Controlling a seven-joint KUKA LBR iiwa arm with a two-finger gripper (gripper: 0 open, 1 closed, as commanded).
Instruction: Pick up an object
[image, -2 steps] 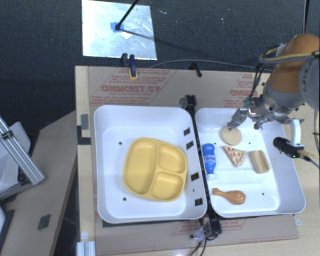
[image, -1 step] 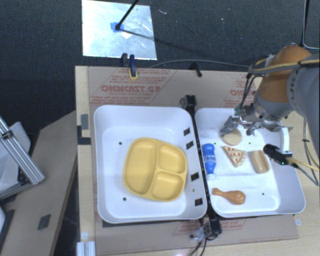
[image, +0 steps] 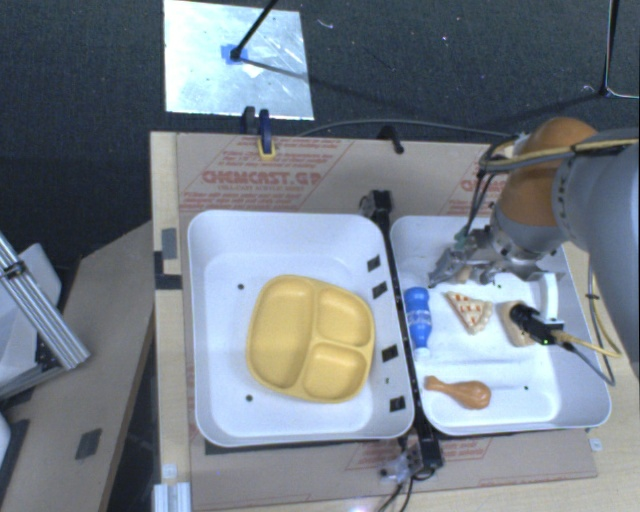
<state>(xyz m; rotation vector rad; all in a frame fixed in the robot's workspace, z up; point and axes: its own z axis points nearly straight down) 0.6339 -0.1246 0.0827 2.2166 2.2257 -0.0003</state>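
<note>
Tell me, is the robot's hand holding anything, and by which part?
Nothing that I can see: the hand looks empty, and the pizza slice lies loose beside it.

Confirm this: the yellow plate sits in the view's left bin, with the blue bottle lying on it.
Wrong on the bottle. The camera view shows the blue bottle lying in the right bin, by its left wall, not on the yellow plate. The plate does sit in the left bin.

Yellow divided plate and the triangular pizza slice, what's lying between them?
In the camera view, a small blue-and-white plastic bottle lies between the yellow divided plate and the triangular pizza slice.
</note>
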